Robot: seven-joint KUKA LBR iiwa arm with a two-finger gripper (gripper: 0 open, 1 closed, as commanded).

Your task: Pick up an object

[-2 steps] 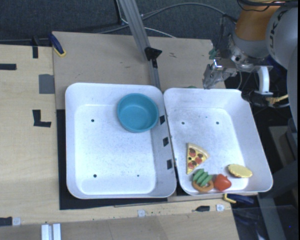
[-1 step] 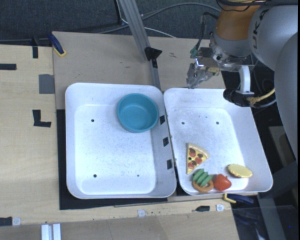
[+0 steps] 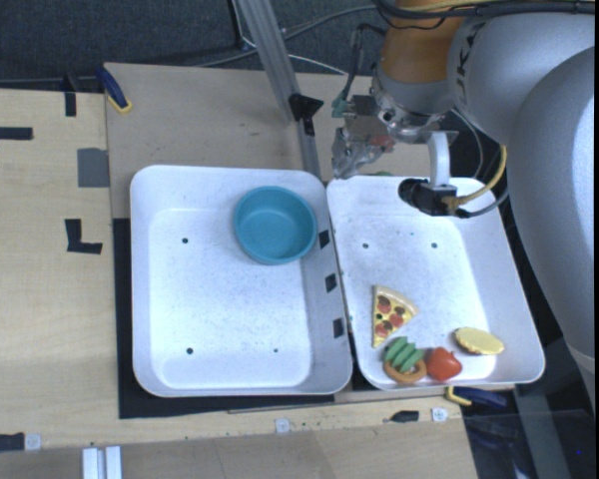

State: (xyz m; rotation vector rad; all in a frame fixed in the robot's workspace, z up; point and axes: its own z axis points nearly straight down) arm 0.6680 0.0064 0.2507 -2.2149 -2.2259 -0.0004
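You have two shallow white plastic bins side by side on the pale wooden bench [image 3: 40, 297], each with a faintly speckled floor and rounded corners. The left bin [image 3: 180, 367] holds a round, smooth teal-blue plastic bowl [image 3: 274, 225], sitting upright near its far right corner.

In the right bin [image 3: 499, 257], look toward the near edge: a flat triangular toy pizza slice [image 3: 389, 314] with a tan crust and red and dark toppings lies just left of centre. Below it, a ridged green toy vegetable on an orange ring [image 3: 403, 358] touches a glossy red tomato-shaped toy [image 3: 442, 364]. Just beside that, toward the right wall, rests a flat yellow oval toy [image 3: 478, 342] that looks like a biscuit or chip.

The metal two-finger gripper [image 3: 347, 158] hangs from the orange-banded grey arm over the far left corner of the right bin, close to the seam between the bins and well apart from the toys. You cannot tell how far its jaws are parted; the tips are dark and blurred, and nothing is visibly held between them.
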